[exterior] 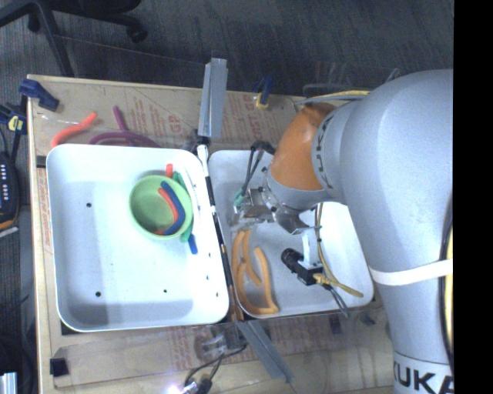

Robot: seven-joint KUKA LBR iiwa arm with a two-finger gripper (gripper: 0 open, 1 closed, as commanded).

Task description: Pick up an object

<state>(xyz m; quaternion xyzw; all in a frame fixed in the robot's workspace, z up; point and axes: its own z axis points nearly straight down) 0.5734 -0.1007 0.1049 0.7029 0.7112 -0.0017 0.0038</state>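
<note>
Robotics lab or test cell. Evidence: plywood surface point(139, 104) with clamps point(37, 92) at edges, two white bins point(77, 254) fixed side by side, metal bracket point(212, 96) between them, loose cables point(115, 138) on surface, large grey KUKA arm point(393, 192), office chair base point(85, 23) on dark carpet.

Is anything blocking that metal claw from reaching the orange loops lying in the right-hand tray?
Nothing visible does. The tool hangs low over the right tray, close above the upper end of the orange loops, with bare tray floor around them. The green bowl with its colored pieces sits apart in the left tray, well out of the path.
</note>
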